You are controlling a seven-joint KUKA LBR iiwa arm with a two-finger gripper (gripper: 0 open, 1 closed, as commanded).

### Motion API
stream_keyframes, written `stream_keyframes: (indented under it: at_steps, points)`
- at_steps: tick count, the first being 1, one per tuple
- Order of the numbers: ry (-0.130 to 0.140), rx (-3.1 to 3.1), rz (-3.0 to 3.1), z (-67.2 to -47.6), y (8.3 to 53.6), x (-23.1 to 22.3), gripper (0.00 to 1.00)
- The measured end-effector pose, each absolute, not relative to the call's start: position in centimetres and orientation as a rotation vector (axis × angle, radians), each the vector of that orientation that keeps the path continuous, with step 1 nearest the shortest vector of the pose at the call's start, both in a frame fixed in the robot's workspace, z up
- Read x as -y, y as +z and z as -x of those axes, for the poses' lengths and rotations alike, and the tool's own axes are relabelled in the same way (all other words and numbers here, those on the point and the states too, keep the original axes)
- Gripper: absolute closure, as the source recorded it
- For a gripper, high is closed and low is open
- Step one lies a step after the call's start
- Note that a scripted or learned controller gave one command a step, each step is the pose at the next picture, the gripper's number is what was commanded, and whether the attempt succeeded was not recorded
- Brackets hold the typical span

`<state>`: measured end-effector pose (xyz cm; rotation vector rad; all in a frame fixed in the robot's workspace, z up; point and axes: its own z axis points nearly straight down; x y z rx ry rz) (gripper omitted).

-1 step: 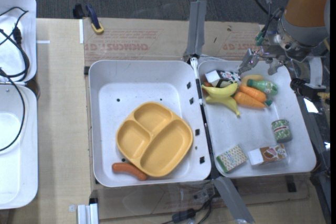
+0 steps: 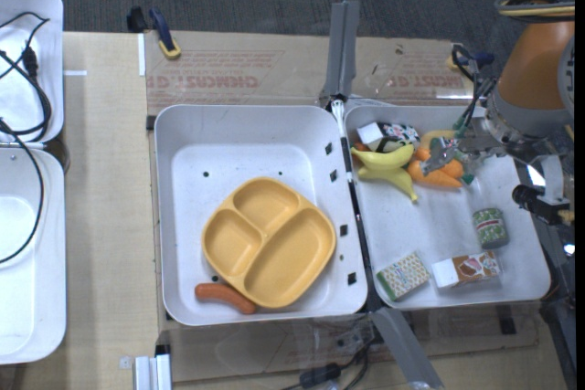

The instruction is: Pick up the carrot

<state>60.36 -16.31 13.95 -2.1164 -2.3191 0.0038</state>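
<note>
The carrot (image 2: 437, 177) is orange and lies at the back of the right bin (image 2: 457, 237), just right of a yellow banana (image 2: 386, 163). My gripper (image 2: 447, 157) reaches in from the right and sits low over the carrot's upper side, touching or nearly touching it. The arm's orange band (image 2: 539, 59) is above and to the right. The gripper body hides part of the carrot.
Behind the banana sit a black-and-white item (image 2: 396, 136) and a small white block (image 2: 369, 134). A green can (image 2: 490, 227) and two small boxes (image 2: 403, 275) (image 2: 466, 268) lie at the bin's front. The left bin holds a yellow divided plate (image 2: 268, 241) and a sausage (image 2: 224, 295).
</note>
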Motion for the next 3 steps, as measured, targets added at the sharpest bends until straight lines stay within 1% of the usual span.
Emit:
stream_keyframes:
  at_steps: [1,2,3]
  points:
    - [0.002,2.406,2.018,-57.6,9.1,20.5,0.0]
    - [0.001,2.404,2.023,-57.7,10.0,20.6,1.0]
    - [0.0,2.397,2.033,-60.0,17.0,14.2,1.0]
